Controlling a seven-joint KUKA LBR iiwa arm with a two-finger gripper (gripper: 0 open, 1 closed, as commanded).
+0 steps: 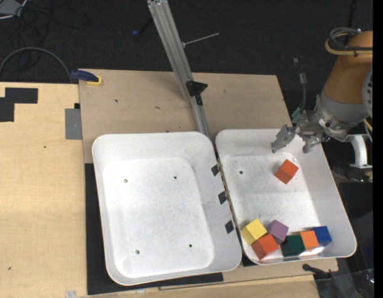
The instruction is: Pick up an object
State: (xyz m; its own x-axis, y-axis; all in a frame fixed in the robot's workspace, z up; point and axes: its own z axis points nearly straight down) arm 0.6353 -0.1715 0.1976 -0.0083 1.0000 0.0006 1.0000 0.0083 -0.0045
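**Orange cube loose in the right bin**

The lone orange cube (287,171) lies tilted on the right bin's (340,219) floor, touching nothing. My gripper (297,140) hangs just above and beside it, fingers spread apart, empty. Other cubes (285,238) cluster at the bin's near edge; the left bin (110,166) sits alongside.

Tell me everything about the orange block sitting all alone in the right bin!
The lone orange cube-shaped block looks solid and matte, perhaps painted wood. It is turned cornerwise, with a lighter top face and darker reddish sides. It rests on the floor of the right shallow white bin, in its upper half. No other block touches it; the rest huddle at the bin's lower edge. The grey two-finger gripper is just above it in the picture, open, not touching.
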